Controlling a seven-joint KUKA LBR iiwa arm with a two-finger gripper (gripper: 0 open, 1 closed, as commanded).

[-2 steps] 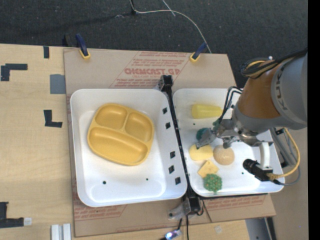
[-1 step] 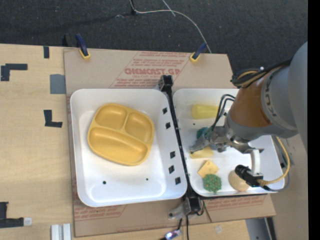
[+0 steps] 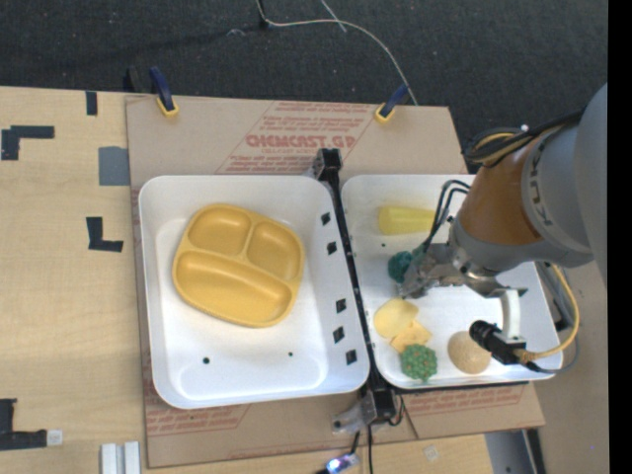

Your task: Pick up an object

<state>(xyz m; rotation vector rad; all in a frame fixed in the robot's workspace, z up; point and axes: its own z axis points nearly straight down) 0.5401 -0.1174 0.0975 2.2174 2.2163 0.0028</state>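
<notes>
The gripper [image 3: 413, 276] is reaching down into the right bin [image 3: 449, 188], sitting right against a small teal object [image 3: 400, 265]; whether it is clamping that object cannot be told from this angle. Around the teal object, a pale yellow cup [image 3: 405, 219] is lying just behind, yellow pieces [image 3: 398, 321] just in front, and a green object [image 3: 418, 361] and a tan ball [image 3: 468, 354] nearer the front rim. The left bin [image 3: 158, 205] is holding a yellow divided plate [image 3: 238, 263].
</notes>
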